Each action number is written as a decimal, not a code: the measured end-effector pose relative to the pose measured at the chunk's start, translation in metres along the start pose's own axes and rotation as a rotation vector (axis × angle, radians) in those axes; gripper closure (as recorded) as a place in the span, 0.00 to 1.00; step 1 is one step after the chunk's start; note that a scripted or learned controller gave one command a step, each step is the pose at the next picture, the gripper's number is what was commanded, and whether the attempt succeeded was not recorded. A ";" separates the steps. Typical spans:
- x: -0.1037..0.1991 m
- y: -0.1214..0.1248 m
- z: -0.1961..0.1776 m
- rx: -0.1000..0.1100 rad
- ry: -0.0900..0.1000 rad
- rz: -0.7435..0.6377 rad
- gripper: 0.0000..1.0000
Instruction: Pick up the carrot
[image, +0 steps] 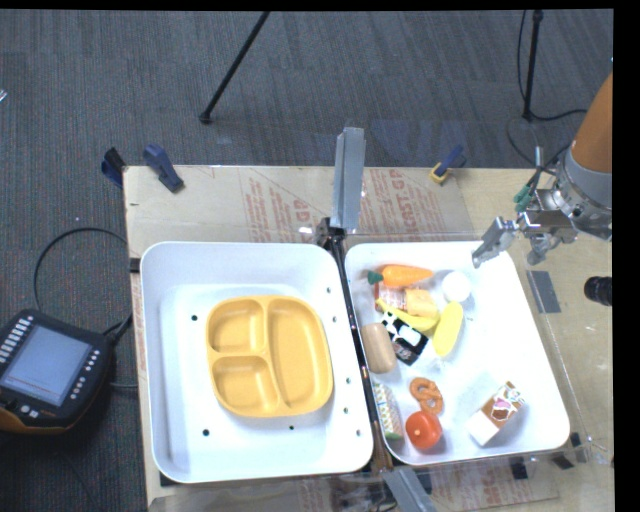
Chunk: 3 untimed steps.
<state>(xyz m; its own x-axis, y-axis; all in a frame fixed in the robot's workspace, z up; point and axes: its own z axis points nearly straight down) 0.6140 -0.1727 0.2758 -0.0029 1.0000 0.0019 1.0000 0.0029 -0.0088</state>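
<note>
The small orange toy carrot with a green top (400, 274) lies at the far left of the right-hand shallow white bin (540, 370), beside other toy foods. The grey two-finger gripper (510, 240) hangs at that bin's far right corner, fingers spread and empty. I'd call this the approach: it needs to travel left and descend over the carrot.

Carrot (403, 274) open from above and toward the bin's far wall; snack packet (407, 299) touches its near side, white ball (456, 287) just right.

Left bin (165, 300): yellow tray (270, 357), three compartments. Right bin (545, 380): tomato (424, 431), pretzel (426, 392), carton (496, 412), banana (448, 329), egg (456, 287), bread roll (377, 347). Pendant (45, 372) on floor, left. Blue clamps (160, 167) on bench edge.
</note>
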 end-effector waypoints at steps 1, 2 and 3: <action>0.052 0.030 0.048 0.004 0.001 -0.078 0.00; 0.063 0.029 0.111 0.005 0.001 0.143 0.00; 0.076 0.029 0.136 0.006 -0.001 0.434 0.00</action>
<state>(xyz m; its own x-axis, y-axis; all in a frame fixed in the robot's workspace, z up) 0.6418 -0.0964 0.1397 0.4182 0.9084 -0.0039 0.9083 -0.4182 -0.0145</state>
